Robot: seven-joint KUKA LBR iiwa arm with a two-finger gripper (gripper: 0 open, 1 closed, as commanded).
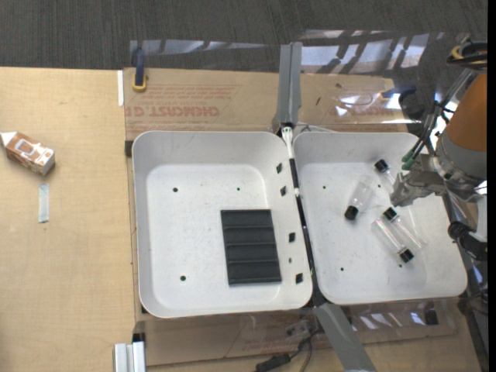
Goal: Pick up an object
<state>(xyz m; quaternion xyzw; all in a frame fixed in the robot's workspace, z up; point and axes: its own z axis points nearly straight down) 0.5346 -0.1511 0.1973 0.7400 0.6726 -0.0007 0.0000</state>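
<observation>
Right bin [341,289]: vials [394,235] just beneath claw [404,191].

Clear plastic vials [394,237]; glossy white bins [155,208].

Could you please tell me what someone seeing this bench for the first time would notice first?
Most striking is the black ridged block lying flat in the left bin, dark against the white. Next, the arm with its orange band reaches in from the right, its gripper low over the right bin, among a few clear vials with black caps.
</observation>
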